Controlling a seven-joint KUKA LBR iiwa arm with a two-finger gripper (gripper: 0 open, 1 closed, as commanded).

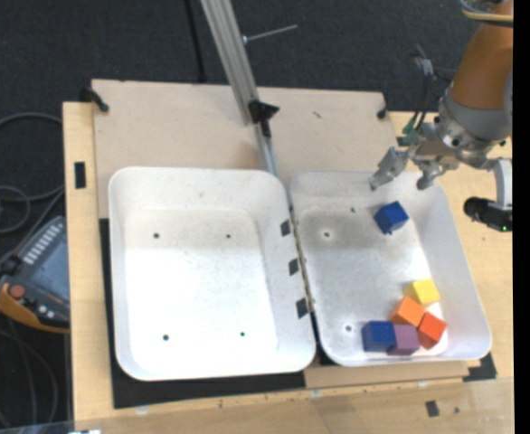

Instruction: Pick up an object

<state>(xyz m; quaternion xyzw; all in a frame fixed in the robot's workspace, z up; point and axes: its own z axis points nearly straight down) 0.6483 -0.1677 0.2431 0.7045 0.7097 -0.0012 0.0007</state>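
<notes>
While above bin (446,206), gripper (401,174) spread.

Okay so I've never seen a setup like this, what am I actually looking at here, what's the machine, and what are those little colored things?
This is one picture from a camera fixed above a workbench, looking down at a slant. The grey and orange machine on the right is a robot arm; its gripper, the two-fingered grasping part, is open and holds nothing. On the bench sit two shallow white bins, a left bin and a right bin. In the right bin, a blue cube lies alone just below the gripper. Near that bin's lower right corner is a cluster: a yellow cube, an orange cube, a red cube, a purple cube and a second blue cube.
</notes>
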